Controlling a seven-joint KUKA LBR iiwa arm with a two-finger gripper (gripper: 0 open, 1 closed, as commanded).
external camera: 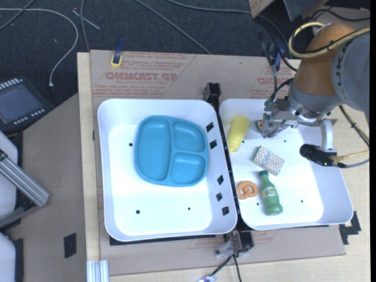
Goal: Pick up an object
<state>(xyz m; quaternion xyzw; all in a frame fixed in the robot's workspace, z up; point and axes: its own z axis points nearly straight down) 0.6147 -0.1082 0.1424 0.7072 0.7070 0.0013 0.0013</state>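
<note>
End effector [269, 128], grip state unclear, above right bin [329, 210] on cardboard-covered bench [176, 72].

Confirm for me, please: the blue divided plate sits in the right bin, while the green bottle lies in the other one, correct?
Not quite: the camera view shows the blue divided plate in the left bin. The green bottle does lie in the other one, the right bin.

Looking smooth and shiny: blue plastic tray [171, 150], white bins [111, 175], green bottle [270, 194]. Looking dull: brown cardboard [153, 75].
</note>
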